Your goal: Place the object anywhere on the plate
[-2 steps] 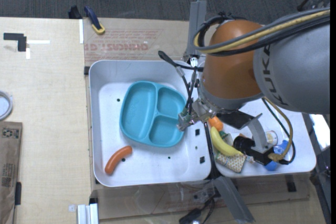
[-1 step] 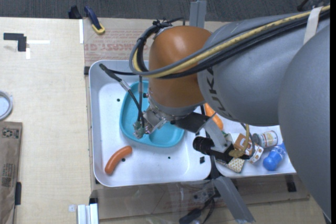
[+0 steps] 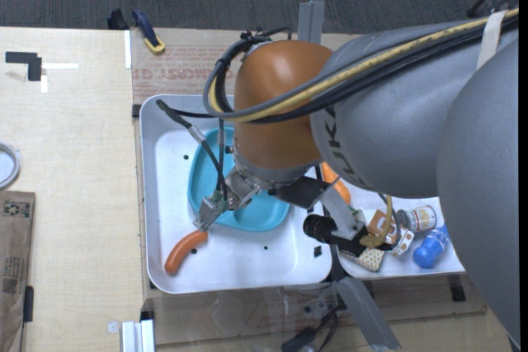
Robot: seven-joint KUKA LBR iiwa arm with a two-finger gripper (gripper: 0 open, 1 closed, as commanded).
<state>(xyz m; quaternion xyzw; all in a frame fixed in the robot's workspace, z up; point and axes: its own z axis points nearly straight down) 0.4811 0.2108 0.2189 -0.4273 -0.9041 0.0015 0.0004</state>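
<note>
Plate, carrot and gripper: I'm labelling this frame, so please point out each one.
blue plate (image 3: 200, 177), camera view, on its bare left rim.
orange carrot (image 3: 183, 250), camera view, mid-body, in the left bin.
gripper (image 3: 206, 218), camera view, at its fingertips over the plate's lower edge.

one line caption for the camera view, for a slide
KUKA arm's gripper at the blue plate edge, orange carrot lying on the white bin floor beside it.

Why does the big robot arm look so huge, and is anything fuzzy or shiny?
In the camera view the arm sits close to the lens, so it looks huge and hides much of the blue plate; the white bin is bright with soft shadows; the orange object looks fairly sharp.
</note>
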